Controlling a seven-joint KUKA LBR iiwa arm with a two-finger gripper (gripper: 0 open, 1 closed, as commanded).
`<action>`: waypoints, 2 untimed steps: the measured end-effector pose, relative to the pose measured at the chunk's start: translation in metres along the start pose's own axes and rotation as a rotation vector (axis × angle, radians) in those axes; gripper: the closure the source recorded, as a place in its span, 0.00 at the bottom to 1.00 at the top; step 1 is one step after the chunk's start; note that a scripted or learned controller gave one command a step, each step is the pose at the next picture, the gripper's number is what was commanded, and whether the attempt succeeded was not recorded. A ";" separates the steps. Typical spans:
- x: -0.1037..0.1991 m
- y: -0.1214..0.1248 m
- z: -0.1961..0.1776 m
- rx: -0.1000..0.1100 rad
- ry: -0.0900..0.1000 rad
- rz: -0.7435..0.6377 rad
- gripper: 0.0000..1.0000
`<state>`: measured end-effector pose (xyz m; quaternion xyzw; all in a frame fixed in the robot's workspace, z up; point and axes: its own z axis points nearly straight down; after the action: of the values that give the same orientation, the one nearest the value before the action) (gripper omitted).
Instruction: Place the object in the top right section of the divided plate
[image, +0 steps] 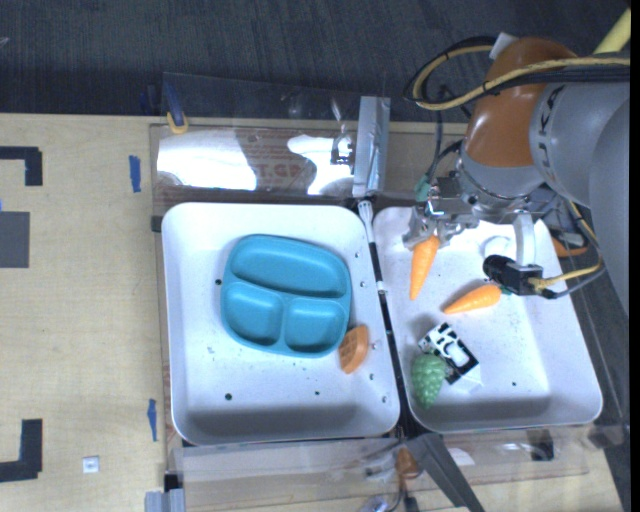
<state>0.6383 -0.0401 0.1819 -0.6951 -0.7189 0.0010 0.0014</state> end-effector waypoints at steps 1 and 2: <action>-0.007 -0.068 -0.049 0.000 0.000 -0.083 1.00; -0.007 -0.068 -0.055 0.005 0.001 -0.081 1.00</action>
<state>0.5712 -0.0497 0.2368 -0.6656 -0.7463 0.0024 0.0032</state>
